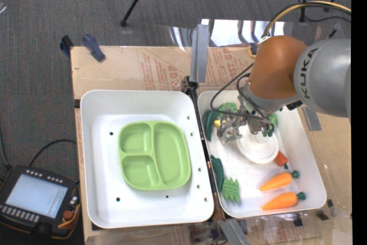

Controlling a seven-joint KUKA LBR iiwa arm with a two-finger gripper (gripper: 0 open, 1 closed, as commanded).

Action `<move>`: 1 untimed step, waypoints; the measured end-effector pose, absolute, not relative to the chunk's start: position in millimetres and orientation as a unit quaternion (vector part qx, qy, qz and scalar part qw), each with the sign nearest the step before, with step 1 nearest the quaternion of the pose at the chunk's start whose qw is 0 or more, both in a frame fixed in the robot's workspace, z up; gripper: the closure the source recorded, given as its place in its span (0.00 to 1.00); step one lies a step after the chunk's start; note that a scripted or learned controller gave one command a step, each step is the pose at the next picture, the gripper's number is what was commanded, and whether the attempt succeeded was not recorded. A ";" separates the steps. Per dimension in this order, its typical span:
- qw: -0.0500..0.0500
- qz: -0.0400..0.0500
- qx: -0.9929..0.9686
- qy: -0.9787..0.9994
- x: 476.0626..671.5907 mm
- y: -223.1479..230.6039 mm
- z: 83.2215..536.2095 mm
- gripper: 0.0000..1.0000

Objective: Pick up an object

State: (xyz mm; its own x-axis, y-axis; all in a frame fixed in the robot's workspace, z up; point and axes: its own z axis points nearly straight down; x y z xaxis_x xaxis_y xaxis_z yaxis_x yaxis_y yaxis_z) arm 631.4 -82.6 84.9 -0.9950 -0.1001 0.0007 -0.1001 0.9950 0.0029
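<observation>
While my gripper [248, 126] hangs above the white bowl [259, 147] in the right bin [307, 149], grip state: cannot tell. Best practice: descend vertically, straddling one item, avoiding neighbouring carrots [276, 182].

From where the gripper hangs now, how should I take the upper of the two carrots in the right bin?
Grip the upper carrot across its orange body near the middle, coming straight down from above. It lies flat, tilted, green top toward the bin's right side, with bare floor on both long sides. Turn the gripper so its fingers close across the carrot's width.
</observation>
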 end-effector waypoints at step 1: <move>-0.005 -0.001 0.062 -0.998 647.6 -11.5 191.4 1.00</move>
State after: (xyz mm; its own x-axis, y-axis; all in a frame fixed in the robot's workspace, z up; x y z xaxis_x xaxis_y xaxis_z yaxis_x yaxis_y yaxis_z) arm 647.6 -11.5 191.4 -0.9924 -0.1228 -0.0107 -0.1228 0.9924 0.0013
